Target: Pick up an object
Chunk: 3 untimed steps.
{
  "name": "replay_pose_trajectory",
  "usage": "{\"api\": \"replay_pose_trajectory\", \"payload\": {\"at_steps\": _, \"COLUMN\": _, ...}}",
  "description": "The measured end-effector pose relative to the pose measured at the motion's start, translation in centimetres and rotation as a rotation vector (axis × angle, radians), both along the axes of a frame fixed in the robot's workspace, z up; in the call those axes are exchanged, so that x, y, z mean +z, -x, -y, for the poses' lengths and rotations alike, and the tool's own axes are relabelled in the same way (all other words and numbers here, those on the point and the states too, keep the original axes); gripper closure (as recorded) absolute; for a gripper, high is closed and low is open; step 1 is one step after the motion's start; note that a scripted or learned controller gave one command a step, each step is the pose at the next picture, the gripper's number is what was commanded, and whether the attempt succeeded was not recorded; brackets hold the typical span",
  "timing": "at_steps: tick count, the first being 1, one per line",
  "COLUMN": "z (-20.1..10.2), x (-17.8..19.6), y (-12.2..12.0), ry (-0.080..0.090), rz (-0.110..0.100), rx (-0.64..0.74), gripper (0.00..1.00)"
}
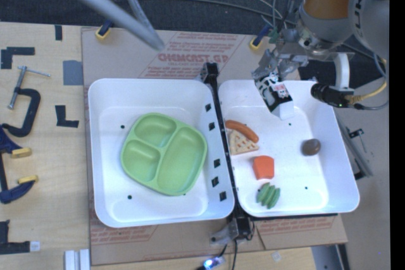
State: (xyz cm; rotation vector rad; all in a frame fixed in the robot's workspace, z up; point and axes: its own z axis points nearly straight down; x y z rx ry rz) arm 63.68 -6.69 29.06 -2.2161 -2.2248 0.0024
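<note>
- Camera view, landmark: black divider (218,136) where the two bins meet; entries run leftward side first.
- Left bin (104,155), left of divider: green sectioned plate (164,153), lying flat, near the divider.
- Right bin (335,193), just right of divider: hot dog (242,130) and waffle piece (242,145) touching each other; orange block (264,167) further right and lower; green bean pod (268,195) below that.
- Brown round object (311,147): well right of divider, apart from the rest.
- Gripper (283,108): above the right bin's far part, right of divider; whether its fingers are spread or pressed together cannot be told; nothing seen pinched.
- Handling note, judged: the lone brown object or orange block suits best; descend straight, centred, avoiding the touching pair.
</note>
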Motion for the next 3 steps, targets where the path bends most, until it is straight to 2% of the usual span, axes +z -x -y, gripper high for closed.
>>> {"api": "replay_pose_trajectory", "payload": {"at_steps": 2, "z": -9.1, "x": -2.0, "y": 3.9, "ry": 0.000, "rz": -0.003, "rx": 0.001, "gripper": 1.00}}
{"api": "replay_pose_trajectory", "payload": {"at_steps": 3, "z": -14.3, "x": -3.1, "y": 4.8, "ry": 0.000, "rz": -0.001, "rx": 0.002, "gripper": 1.00}}
